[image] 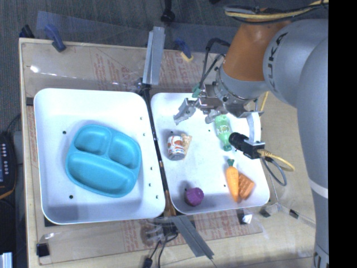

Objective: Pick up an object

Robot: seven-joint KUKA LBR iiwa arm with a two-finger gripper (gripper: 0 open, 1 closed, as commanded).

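In the right bin (167, 108), my gripper (196, 114) hangs over the far part with its two fingers spread apart, open, and nothing between them. A small can with a red and white label (177, 146) lies just below and to the left of the gripper. A green bottle (223, 130) lies right beside the right finger, partly under the wrist. Near the front wall sit a purple round object (193, 195) and an orange carrot (232, 182), with an orange wedge (246, 187) next to the carrot.
The left bin (47, 105) holds a blue divided plate (104, 159). A metal divider bar (152, 57) runs between the bins at the back. A black cable fitting (243, 143) and yellow cable (279, 163) hang by the right bin's right wall.
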